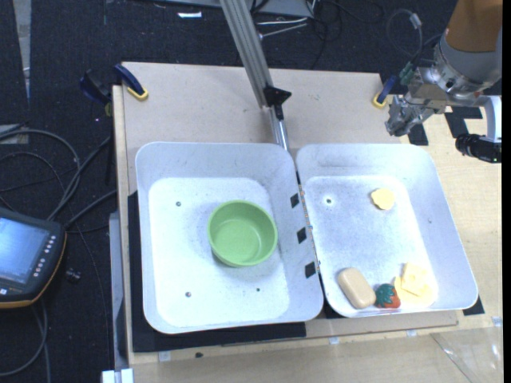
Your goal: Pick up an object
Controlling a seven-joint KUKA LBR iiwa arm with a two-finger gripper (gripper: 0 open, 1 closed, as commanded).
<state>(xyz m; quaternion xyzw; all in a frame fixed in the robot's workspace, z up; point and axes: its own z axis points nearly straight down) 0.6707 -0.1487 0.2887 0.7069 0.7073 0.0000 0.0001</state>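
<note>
The right bin (435, 214) holds a small yellow piece (383, 199) near its back, a tan oval object (356, 287) at the front, a small red and green object (387, 296) beside it, and a pale yellow object (416, 282) in the front right corner. A green bowl (243, 233) sits in the middle of the left bin (160, 214). My gripper (402, 123) hangs above the bench just behind the right bin's back edge, well above and apart from every object. Nothing shows between its fingers.
A slanted metal pole (250, 46) runs from the top of the view down to the gap between the bins. Clamps with yellow tips sit at the bench's back left (132, 84) and back right (382, 96). A handheld control pendant (22, 250) lies left of the bench.
</note>
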